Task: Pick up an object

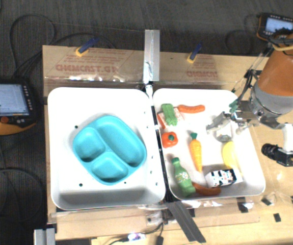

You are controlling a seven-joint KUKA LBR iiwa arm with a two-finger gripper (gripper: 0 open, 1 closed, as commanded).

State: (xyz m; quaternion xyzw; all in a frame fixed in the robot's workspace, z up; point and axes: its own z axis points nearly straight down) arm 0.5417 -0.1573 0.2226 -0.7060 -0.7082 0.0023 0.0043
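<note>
Glossy blue tray [109,148], tapered carrot [195,150]

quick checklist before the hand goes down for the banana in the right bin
1. Banana in sight: ok, it lies near the right bin's right wall.
2. Hand above the right bin: ok, over bare floor just up from the banana.
3. Hand free of any item: cannot tell at this size.
4. Room around the banana: not ok, the black and white box sits at its lower end.
5. Carrot apart from the banana: ok, a gap shows between them.
</note>
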